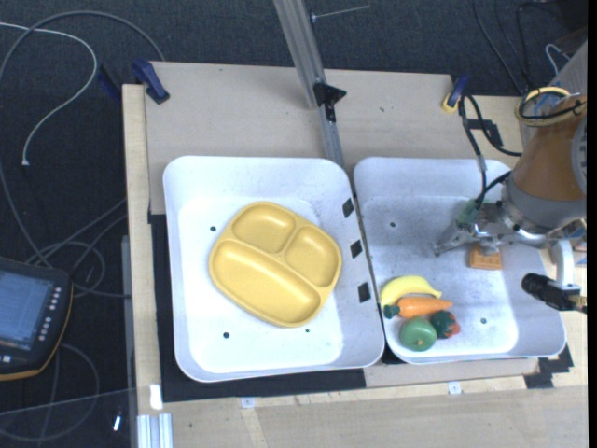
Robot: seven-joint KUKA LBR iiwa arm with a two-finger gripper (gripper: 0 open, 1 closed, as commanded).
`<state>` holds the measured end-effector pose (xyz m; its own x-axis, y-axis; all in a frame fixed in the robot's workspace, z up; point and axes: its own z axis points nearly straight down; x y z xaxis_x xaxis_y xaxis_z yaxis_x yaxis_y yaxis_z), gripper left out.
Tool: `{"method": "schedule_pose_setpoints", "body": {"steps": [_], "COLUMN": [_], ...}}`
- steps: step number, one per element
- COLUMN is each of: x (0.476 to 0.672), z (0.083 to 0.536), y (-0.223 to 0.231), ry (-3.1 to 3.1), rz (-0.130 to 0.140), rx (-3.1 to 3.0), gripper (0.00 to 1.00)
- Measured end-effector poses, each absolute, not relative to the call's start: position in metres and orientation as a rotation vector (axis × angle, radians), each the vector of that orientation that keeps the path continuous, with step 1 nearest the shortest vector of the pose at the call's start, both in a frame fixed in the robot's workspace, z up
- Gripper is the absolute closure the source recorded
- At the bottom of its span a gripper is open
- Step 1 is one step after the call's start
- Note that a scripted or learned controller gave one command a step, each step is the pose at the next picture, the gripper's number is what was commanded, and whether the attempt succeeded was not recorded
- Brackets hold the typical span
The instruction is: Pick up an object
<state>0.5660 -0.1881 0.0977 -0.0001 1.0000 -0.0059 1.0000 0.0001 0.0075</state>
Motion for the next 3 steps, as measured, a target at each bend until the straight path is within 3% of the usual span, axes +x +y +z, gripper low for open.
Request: {"method": "schedule_pose_setpoints", "body": {"steps": [1, 3], "x": [0.567, 0.575], "z": [0.111, 0.229], "y": [-0.187, -0.193], "ry": [2.214, 2.218], "rz": [0.008, 0.006], "rx": [2.213, 2.214], "gripper": [1.00, 1.00]}}
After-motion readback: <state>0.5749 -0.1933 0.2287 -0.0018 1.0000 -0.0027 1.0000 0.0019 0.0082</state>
